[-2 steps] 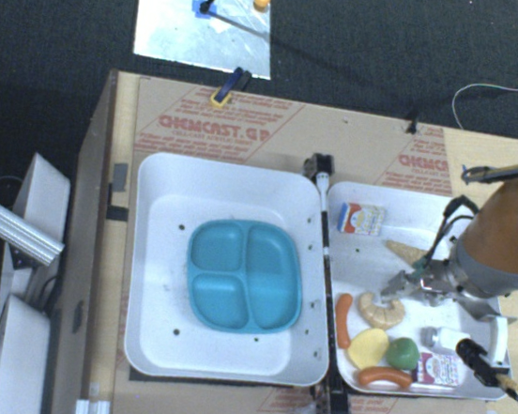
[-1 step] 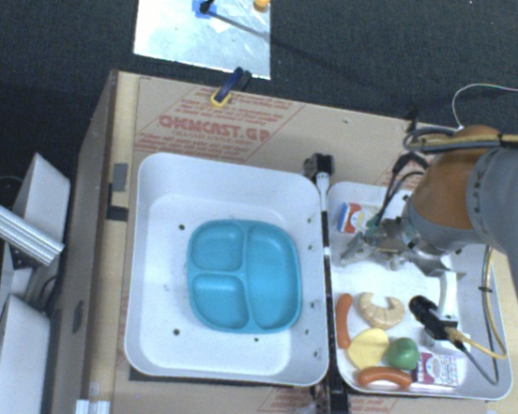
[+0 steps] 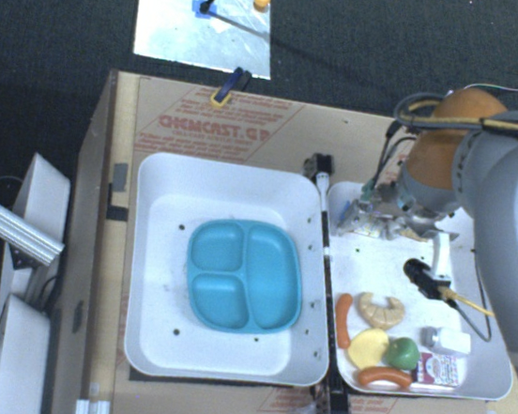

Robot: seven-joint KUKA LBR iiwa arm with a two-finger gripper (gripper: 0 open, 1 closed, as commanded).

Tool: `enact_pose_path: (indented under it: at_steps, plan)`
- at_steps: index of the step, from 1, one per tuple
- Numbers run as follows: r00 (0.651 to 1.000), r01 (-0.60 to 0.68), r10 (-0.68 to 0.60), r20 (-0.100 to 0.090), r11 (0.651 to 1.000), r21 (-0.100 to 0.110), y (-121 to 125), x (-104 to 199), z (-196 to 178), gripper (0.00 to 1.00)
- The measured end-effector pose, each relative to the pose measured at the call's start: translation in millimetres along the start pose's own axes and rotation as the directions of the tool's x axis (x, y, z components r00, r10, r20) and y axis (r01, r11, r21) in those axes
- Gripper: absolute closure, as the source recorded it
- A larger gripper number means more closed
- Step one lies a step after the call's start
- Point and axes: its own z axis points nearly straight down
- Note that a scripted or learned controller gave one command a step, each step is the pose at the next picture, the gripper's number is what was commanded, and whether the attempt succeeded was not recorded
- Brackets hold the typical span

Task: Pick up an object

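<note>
The grey arm's gripper [image 3: 371, 216] hangs low over the far end of the right shallow white bin [image 3: 486, 387]; I cannot tell its state. Near that bin's front edge, a croissant-shaped toy pastry [image 3: 381, 310] lies beside other toy foods. A blue divided plastic tray [image 3: 243, 275] sits in the left white bin [image 3: 153, 329].

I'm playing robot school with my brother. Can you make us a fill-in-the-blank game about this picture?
1. The blue plate lies in the ______ bin.
2. That plate has ______ compartments.
3. The croissant, the yellow toy and the green toy lie in the ______ bin.
4. The gripper hangs over the far end of the ______ bin.

Missing words: left, three, right, right
</note>
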Motion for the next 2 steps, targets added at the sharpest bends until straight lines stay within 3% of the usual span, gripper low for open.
enact_pose_path:
  at_steps: [1, 2]
  plan:
    - [1.0, 0.0, 0.0, 0.006, 1.0, 0.002, -0.9, -3.7, -10.2, 1.0]
    - [1.0, -0.003, 0.003, 0.001, 1.0, -0.003, 14.6, -29.8, -82.1, 1.0]
